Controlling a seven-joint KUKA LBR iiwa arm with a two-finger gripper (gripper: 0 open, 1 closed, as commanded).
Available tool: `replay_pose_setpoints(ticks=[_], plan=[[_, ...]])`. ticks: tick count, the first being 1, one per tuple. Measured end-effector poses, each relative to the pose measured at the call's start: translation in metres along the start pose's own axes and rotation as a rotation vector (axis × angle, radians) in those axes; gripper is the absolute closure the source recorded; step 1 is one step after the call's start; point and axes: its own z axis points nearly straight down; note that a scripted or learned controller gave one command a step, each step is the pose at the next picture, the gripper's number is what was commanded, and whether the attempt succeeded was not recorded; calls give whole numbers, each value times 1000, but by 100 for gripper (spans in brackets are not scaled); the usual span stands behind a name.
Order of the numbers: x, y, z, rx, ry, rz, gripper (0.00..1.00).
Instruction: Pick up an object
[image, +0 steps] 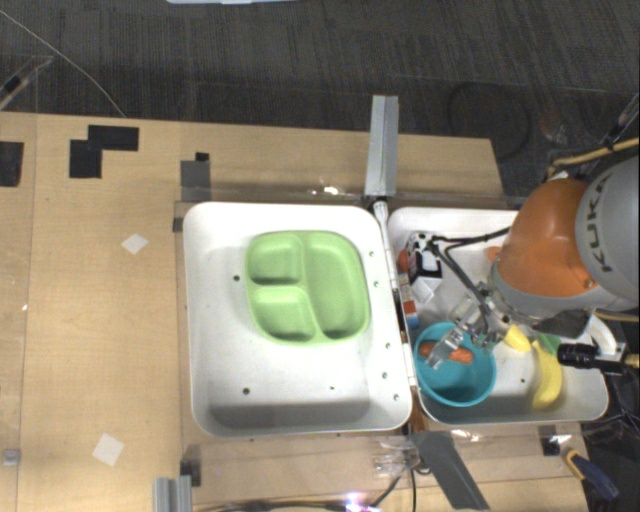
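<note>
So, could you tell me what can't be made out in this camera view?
- Gripper: finger state unreadable, blurred over the blue bowl.
- Orange item in the bowl: too small to identify.
- Right bin: far part hidden by the arm.
- Banana: upper end partly covered by the arm.

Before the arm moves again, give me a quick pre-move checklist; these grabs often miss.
1. Gripper over the right bin: ok.
2. Gripper at the blue bowl, above an orange object: ok.
3. Something held between the fingers: cannot tell.
4. Banana lies beside the bowl, apart from the gripper: ok.
5. Green tray sits flat in the left bin, away from the arm: ok.
</note>
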Motion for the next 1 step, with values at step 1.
replay_pose_setpoints(ticks=[1], plan=[[1, -4, 15, -5, -6, 17, 0]])
